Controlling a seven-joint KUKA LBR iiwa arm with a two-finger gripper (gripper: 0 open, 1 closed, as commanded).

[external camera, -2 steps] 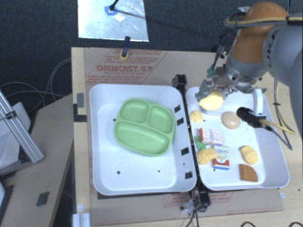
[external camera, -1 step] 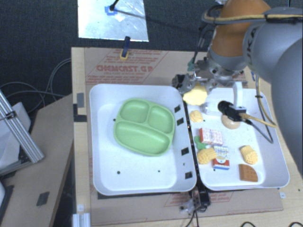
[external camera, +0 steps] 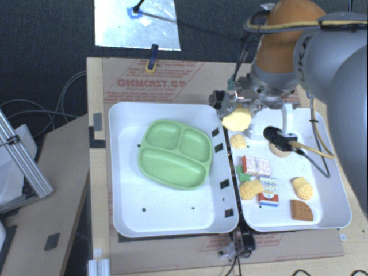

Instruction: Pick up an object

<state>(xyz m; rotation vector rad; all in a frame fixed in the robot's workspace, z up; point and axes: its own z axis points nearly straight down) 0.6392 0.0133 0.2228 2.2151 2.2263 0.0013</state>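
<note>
Two white bins are set side by side on the bench. A green plate (external camera: 175, 154) with three compartments is laid in the left bin (external camera: 118, 177). The gripper (external camera: 240, 103) is held over the far corner of the right bin (external camera: 336, 203), beside the divider and just above a pale yellow piece (external camera: 237, 121). Whether that piece is gripped, and whether the jaws are wide or narrow, cannot be told. Nearer the camera, a packet (external camera: 256, 165), a carton (external camera: 268, 197), a cob (external camera: 302, 187) and a waffle (external camera: 301, 210) are scattered over the right bin's floor, apart from one another.
</note>
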